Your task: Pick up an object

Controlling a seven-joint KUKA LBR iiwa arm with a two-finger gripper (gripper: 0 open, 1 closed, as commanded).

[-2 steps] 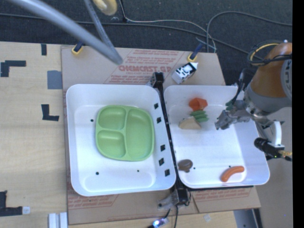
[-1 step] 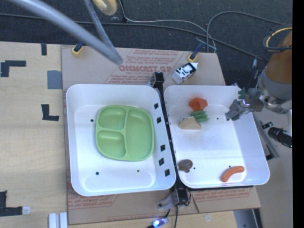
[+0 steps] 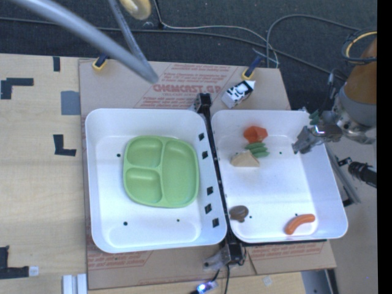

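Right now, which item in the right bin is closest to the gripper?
The red-orange piece at the bin's far end, stacked above the green one. The brown lump and orange sausage lie at the near edge, farther from the gripper.

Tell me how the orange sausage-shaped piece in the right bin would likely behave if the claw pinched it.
The orange sausage-shaped piece is rounded and elongated, so it may roll sideways or slip from a pinch along its length. It looks small and glossy, probably light and somewhat slick. It lies close to the right bin front wall, which could crowd the claw.

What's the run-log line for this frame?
phase: approach | end effector: right bin rim, holding nothing | nearest: red piece
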